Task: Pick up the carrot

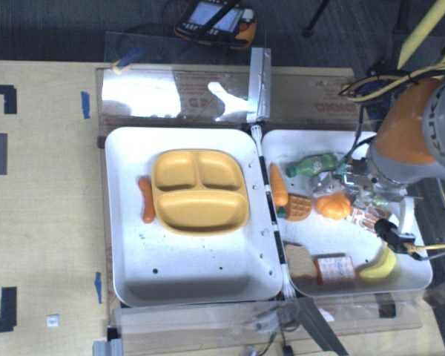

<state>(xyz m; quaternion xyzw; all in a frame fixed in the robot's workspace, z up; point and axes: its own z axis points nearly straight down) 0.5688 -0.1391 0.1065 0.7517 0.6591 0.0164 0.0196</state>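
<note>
The carrot (279, 186) is orange with a green stub at its near end. It lies lengthwise against the left wall of the right bin (419, 277), beside a waffle (299, 208). My gripper (358, 189) hangs over the middle right of that bin, just right of a round orange fruit (332, 206) and well right of the carrot. The wrist and its metal parts cover the fingertips.
A green bottle (311, 165) lies at the back of the right bin. A banana (380, 265), a red-labelled can (334, 268) and a brown slice (300, 258) lie near its front. The left bin (126, 273) holds a yellow divided plate (200, 190) and an orange sausage (147, 200).
</note>
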